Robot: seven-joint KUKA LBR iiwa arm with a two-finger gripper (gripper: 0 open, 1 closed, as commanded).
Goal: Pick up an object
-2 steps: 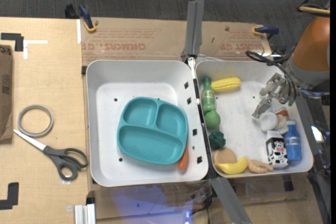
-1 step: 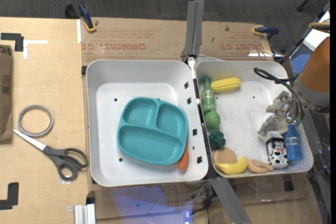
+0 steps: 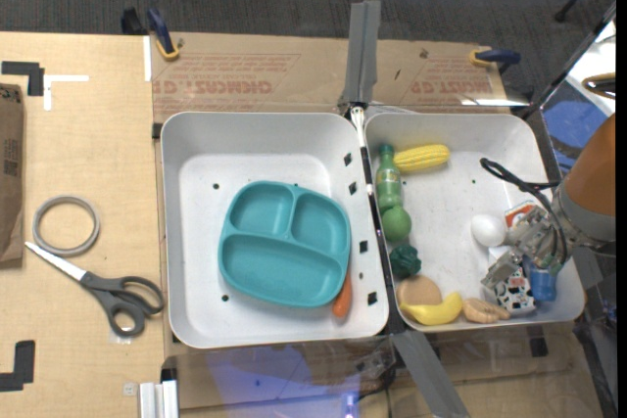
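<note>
The right bin [image 3: 456, 124] holds several toy foods. A yellow corn cob [image 3: 421, 158] lies at the back beside a green bottle [image 3: 388, 177]. Below the bottle are a green lime [image 3: 396, 223] and a dark green broccoli piece [image 3: 405, 260]. A white egg [image 3: 486, 230] sits mid-right. Along the front lie a tan round piece [image 3: 419, 291], a yellow banana [image 3: 437, 310] and a beige peanut-shaped piece [image 3: 482, 310]. My gripper [image 3: 516, 284] is low in the bin's near right corner, just right of the peanut-shaped piece and below the egg.
The left bin [image 3: 196, 152] holds a teal divided plate [image 3: 284, 246] with an orange carrot [image 3: 342, 300] at its front right edge. Scissors [image 3: 103, 289] and a tape roll [image 3: 66, 223] lie on the bench to the left. A black cable [image 3: 509, 175] loops over the right bin's right side.
</note>
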